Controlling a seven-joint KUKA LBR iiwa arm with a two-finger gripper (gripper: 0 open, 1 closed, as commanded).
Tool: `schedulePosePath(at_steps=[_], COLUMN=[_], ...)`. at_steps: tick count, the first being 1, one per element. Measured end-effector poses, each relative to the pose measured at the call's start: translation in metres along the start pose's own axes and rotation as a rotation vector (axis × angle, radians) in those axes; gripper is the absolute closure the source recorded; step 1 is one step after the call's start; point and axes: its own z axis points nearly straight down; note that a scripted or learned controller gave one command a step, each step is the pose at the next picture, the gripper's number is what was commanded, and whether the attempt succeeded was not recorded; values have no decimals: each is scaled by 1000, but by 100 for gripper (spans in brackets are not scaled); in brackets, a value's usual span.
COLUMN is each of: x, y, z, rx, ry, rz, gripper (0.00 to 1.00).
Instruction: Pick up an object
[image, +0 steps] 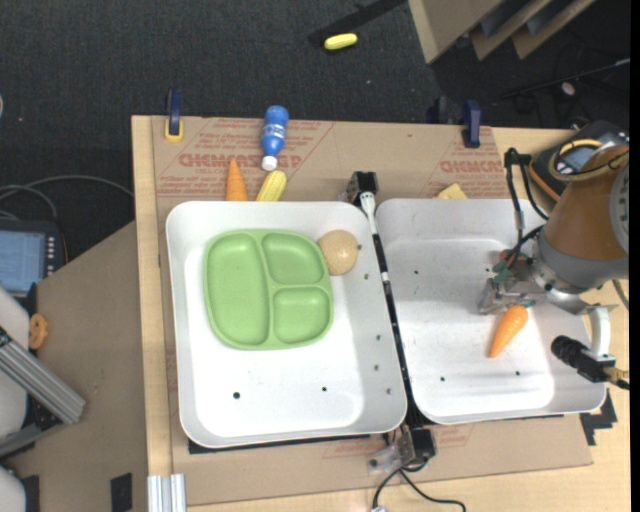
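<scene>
Bench (300, 150): a board-topped surface carrying both bins, with clamps along its far edge.
Left bin (260, 400): white and shallow, holding the green tray and a small ball.
Right bin (440, 330): white and shallow, holding the carrot; the arm reaches into it from 3 o'clock.
Arm (590, 220): grey with an orange band, bent down over the right bin's 3 o'clock side.
Green tray (268, 288): three compartments, lying flat in the left bin's upper half.
End effector (508, 290): low in the right bin, just at the carrot's upper tip; whether it is released or clenched I cannot tell, and nothing is visibly held in it.
Carrot (506, 330): the likely target, lying on the right bin floor at about 3 o'clock of that bin's centre, slanted, with its upper end touching or just under the end effector.
Ball (339, 251): tan, resting against the tray's 2 o'clock corner.
Loose items on the bench: a blue-and-white bottle (273, 136), a yellow piece (271, 185) and a small orange cone (235, 181), all beyond the left bin at 12 o'clock.
Risk: the end effector sits at the carrot's end rather than its middle, so a closing grip could pinch the taper and squirt it away, or lift with nothing.
</scene>
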Motion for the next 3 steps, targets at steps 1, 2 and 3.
schedulePosePath(at_steps=[1,2,3], x=[-2,-11,62], y=[-2,-58,-74], z=[-1,-1,-1], rx=[1,9,7], ry=[0,5,8], rz=[4,8,-1], gripper=[0,0,0])
